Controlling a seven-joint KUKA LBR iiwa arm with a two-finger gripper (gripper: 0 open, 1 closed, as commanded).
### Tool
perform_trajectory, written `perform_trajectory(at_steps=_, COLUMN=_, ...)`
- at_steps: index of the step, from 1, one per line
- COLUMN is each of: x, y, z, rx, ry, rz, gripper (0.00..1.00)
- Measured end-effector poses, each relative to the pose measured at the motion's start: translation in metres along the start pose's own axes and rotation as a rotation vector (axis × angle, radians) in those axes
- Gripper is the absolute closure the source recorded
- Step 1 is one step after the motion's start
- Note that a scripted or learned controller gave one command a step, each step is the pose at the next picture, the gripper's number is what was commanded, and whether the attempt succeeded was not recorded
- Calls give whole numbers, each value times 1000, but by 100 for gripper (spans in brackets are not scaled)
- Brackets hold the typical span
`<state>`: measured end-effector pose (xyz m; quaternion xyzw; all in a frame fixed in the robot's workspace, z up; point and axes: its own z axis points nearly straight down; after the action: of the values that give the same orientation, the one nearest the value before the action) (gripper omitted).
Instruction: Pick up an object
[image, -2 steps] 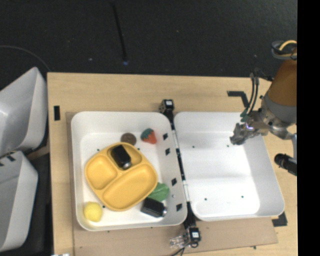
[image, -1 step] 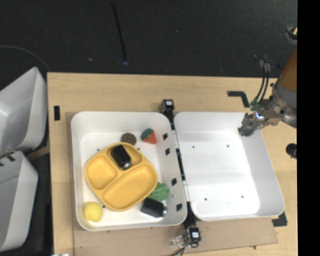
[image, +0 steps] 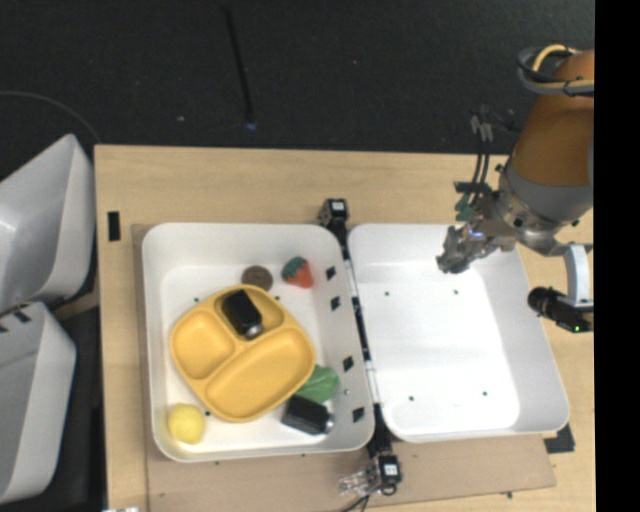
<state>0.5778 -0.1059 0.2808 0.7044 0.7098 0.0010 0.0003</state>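
My gripper (image: 455, 255) hangs over the far part of the right bin (image: 500, 400), nothing visible in it. The left bin (image: 155, 300) holds a yellow divided plate (image: 245, 365) with a black object (image: 242, 312) lying in its upper compartment. Behind the plate sit a brown round piece (image: 257, 276) and a red strawberry-like toy (image: 296, 270). A yellow ball (image: 186, 423) lies at the bin's near left corner. A green item (image: 322, 381) and a black block (image: 306, 415) rest by the plate's near right edge.
The arm's orange and grey body (image: 550, 140) rises at the right. A black divider strip with clips (image: 352, 320) runs between the bins. White curved covers (image: 40, 230) stand left of the bench. Wooden bench top (image: 250, 185) shows around the bins.
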Motion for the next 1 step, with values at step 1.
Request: perform_trajectory(at_steps=1, x=44, y=1, z=15, rx=1, ry=-1, rz=2, gripper=100)
